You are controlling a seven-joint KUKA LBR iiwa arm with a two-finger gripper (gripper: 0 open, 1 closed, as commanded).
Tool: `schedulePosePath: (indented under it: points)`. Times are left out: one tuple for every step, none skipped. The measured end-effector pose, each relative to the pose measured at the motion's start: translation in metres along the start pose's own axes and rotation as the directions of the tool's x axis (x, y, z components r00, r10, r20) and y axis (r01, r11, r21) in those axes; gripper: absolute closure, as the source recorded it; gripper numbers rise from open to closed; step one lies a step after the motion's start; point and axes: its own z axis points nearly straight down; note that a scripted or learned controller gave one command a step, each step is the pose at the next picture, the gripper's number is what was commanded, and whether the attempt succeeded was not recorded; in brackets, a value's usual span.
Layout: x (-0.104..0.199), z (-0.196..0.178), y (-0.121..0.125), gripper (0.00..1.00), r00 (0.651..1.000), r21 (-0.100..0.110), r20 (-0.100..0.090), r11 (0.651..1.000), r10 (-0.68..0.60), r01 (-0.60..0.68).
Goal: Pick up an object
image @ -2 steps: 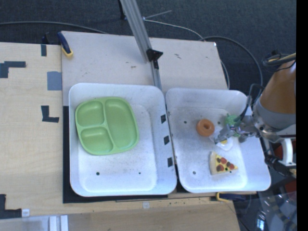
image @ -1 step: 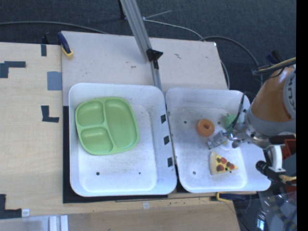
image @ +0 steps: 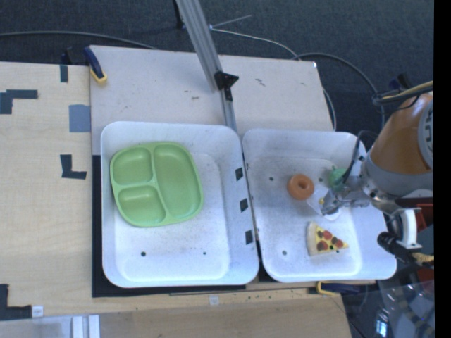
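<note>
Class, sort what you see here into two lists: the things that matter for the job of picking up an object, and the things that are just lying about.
Part of the job:
gripper
doughnut
pizza slice
small green object by the gripper
right bin

Just lying about:
green divided plate
left bin
yellow-tipped clamp

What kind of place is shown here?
Probably a robotics lab bench: two white bins hold toy food, a donut and pizza slice, beside a green divided plate, with cables around.
</note>
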Motion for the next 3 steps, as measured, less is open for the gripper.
schedulePosePath:
  points:
    - [0.003, -0.054, 0.011, 1.00, 1.000, -0.007, 0.003, 1.000, 0.000, 0.000]
    - [0.003, -0.107, 0.012, 1.00, 1.000, -0.008, 0.003, 1.000, 0.001, -0.001]
    - [0.056, -0.096, 0.030, 1.00, 1.000, -0.002, 0.000, 1.000, -0.003, 0.003]
